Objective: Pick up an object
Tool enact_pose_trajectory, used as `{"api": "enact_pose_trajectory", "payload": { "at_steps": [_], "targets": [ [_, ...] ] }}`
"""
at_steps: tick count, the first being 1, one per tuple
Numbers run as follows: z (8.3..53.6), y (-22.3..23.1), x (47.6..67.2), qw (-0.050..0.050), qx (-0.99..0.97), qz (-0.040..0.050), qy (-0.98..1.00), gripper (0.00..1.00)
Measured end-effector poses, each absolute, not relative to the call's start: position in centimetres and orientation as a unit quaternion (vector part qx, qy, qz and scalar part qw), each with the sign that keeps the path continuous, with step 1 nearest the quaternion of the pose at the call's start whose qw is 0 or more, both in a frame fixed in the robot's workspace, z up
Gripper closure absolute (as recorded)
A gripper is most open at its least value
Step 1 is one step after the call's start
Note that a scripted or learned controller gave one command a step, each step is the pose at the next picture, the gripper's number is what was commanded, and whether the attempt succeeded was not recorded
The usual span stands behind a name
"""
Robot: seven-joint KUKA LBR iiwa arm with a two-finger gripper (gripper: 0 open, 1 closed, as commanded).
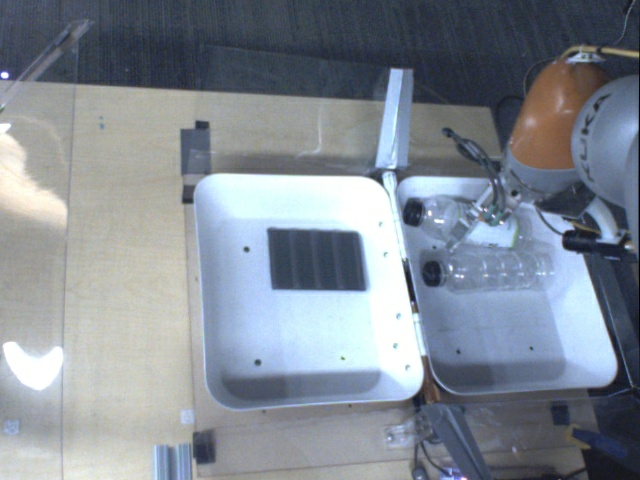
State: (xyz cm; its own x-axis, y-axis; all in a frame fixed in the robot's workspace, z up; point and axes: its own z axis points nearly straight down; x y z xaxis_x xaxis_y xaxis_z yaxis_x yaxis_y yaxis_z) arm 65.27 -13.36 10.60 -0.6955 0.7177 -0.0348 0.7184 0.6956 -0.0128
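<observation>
While the grey arm (pixel 590 138) reaches in at upper right, its gripper (pixel 492 208) hangs over two clear ribbed plastic bottles (pixel 480 263) with black caps in the right bin (pixel 520 363). Left bin (pixel 300 368) holds a dark ridged rectangular pad (pixel 316 260).

Table (pixel 110 298): pale wood-look surface, smooth, matt, soft glare patches at left of frame. Left bin (pixel 225 368): white plastic, smooth, slight sheen; dark ribbed insert (pixel 317 260) at centre, matt. Right bin (pixel 590 363): same white plastic. Two bottles (pixel 490 268) in right bin, upper part: clear plastic, glossy, ridged walls, black caps. Arm (pixel 610 138) at upper right of frame: grey casing, smooth, satin; orange band (pixel 550 118) glossy. Divider bar (pixel 395 118) at top centre: bare metal, brushed. Floor (pixel 250 8) along top of frame: dark, rough-woven texture, carpet-like.
</observation>
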Motion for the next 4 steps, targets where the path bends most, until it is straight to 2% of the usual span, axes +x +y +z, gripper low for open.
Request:
{"api": "enact_pose_trajectory", "payload": {
  "at_steps": [1, 2, 3, 4],
  "targets": [
    [8.9, -10.8, 60.5, 0.006, 0.372, 0.0008, 0.928, 0.0],
    [8.9, -16.0, 59.6, 0.007, 0.328, 0.0012, 0.945, 0.0],
    [8.8, -14.1, 65.0, 0.001, 0.279, -0.0004, 0.96, 0.0],
    [8.8, -12.5, 65.0, -0.007, 0.314, -0.012, 0.949, 0.0]
  ]
}}
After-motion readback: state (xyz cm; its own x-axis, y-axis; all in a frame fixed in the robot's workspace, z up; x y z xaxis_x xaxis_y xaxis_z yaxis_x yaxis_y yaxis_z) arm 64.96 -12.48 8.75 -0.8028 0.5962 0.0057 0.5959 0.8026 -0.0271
